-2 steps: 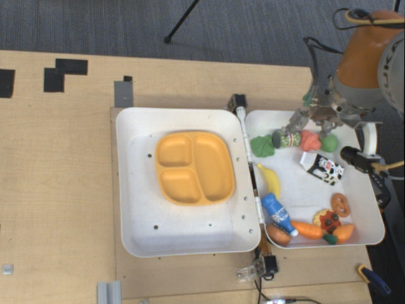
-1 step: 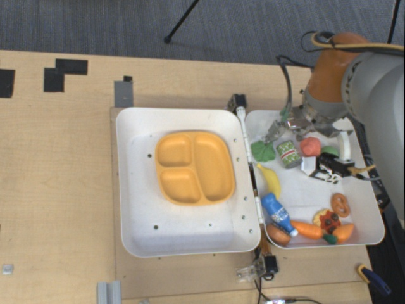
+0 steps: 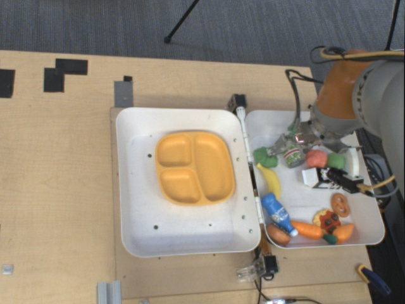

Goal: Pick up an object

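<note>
Yellow three-compartment plate (image 3: 193, 168) is sitting in the left white bin (image 3: 136, 189), black tape patches (image 3: 63, 73) are sticking to the wooden bench (image 3: 57, 189), tripod leg (image 3: 190, 11) is crossing grey carpet (image 3: 95, 11).

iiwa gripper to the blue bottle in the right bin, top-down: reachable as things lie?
Probably yes. The blue bottle lies uncovered near the right bin's left wall, with the gripper over the same bin, further back. But it is crowded: a banana touches its top end and a carrot lies beside its lower end.
</note>
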Action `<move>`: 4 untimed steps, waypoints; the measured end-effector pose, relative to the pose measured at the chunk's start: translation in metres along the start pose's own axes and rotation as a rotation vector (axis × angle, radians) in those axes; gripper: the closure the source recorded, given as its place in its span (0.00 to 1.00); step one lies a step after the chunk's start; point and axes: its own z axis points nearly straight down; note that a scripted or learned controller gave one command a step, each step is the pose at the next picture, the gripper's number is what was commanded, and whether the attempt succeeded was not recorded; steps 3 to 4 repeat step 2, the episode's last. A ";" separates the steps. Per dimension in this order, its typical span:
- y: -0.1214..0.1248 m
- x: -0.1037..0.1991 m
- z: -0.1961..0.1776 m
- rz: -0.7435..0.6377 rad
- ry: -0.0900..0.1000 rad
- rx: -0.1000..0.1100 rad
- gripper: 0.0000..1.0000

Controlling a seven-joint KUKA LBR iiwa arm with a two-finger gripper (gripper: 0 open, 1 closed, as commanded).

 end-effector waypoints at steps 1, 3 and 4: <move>0.002 0.001 -0.012 -0.002 0.001 -0.005 1.00; -0.039 0.048 -0.098 -0.170 0.003 0.006 1.00; -0.039 0.048 -0.098 -0.170 0.003 0.006 1.00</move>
